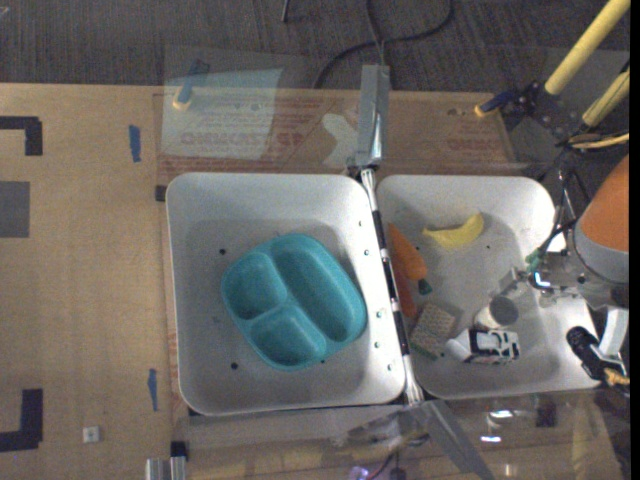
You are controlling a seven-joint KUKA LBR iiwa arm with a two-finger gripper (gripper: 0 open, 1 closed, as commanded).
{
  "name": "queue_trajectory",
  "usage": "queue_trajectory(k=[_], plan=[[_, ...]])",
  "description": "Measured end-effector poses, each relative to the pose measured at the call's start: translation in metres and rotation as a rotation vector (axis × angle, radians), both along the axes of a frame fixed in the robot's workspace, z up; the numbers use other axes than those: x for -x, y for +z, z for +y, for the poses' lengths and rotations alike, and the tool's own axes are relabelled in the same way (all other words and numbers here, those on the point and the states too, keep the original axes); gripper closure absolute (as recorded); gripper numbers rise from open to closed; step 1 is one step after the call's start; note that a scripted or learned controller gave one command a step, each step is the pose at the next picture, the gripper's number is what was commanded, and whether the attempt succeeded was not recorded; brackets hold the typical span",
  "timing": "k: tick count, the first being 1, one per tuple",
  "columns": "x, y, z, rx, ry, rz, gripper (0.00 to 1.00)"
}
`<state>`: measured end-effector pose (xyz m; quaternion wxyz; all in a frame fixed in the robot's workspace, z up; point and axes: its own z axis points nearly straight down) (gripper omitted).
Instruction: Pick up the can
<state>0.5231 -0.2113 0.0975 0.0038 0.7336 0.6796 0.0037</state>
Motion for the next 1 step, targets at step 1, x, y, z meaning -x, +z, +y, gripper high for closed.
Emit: queue_trajectory(k=[1], plan=[[0.0003,0.0088,-0.0031,0.002,-0.005,-0.001,1.00]])
